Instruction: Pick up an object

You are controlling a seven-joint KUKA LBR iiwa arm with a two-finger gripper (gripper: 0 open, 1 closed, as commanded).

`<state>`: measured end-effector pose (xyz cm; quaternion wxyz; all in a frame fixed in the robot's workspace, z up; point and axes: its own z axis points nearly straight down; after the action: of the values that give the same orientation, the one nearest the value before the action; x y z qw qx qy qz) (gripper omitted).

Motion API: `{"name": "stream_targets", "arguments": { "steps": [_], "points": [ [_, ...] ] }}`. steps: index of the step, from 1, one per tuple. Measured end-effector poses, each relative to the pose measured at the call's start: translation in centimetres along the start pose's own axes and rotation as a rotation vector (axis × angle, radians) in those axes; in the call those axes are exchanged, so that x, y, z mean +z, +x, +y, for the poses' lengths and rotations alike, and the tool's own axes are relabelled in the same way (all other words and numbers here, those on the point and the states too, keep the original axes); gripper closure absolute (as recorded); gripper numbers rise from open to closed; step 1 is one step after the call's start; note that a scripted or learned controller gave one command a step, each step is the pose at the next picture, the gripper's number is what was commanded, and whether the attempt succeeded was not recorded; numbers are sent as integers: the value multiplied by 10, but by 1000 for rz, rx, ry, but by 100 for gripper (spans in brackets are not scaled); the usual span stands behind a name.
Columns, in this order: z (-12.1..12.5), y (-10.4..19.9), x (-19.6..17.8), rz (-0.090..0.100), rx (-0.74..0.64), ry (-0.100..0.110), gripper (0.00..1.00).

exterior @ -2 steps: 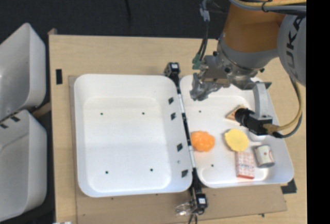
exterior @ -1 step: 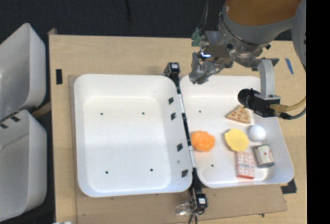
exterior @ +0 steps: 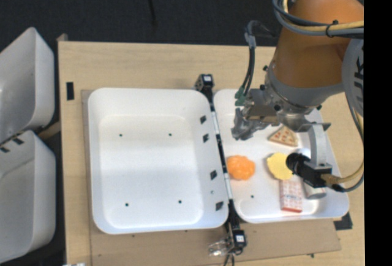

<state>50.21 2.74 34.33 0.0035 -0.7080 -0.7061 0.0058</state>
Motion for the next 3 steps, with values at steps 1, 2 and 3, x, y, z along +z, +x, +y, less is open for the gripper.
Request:
{"name": "stream_targets", "arguments": {
  "steps": [1,2,3],
  "points": [
    [18,-35,-48,0,0,-15,100],
    [32,3,-67,2,-7,-13,100],
    [46,19,-64,1,-6,-11,100]
  ]
}}
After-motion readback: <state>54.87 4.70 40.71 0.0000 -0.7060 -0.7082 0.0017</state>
